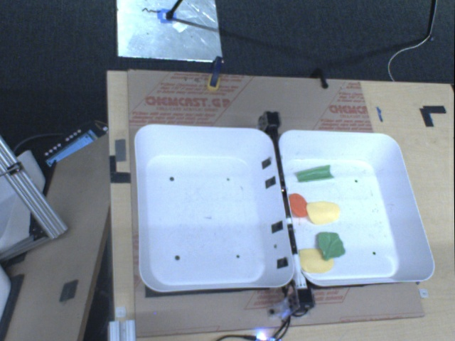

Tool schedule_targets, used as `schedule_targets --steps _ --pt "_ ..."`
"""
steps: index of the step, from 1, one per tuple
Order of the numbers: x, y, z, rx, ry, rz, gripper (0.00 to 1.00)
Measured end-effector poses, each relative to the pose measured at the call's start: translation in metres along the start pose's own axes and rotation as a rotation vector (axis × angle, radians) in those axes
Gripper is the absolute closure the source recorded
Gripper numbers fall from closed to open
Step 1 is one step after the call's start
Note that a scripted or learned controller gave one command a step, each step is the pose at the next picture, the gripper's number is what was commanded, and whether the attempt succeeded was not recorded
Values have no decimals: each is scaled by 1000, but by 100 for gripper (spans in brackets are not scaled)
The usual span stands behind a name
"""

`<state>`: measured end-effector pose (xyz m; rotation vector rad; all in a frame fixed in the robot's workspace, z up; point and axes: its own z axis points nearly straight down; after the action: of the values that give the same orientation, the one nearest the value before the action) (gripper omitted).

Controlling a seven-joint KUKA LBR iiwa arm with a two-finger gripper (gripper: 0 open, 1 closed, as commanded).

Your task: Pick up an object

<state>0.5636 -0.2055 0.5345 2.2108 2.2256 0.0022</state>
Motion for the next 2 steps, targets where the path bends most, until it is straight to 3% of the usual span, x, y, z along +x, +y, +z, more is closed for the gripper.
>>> schedule_targets --steps 1,2 --pt "-1 -70 3 2 1 7 100" --pt "0 6 -1 -1 -1 0 100"
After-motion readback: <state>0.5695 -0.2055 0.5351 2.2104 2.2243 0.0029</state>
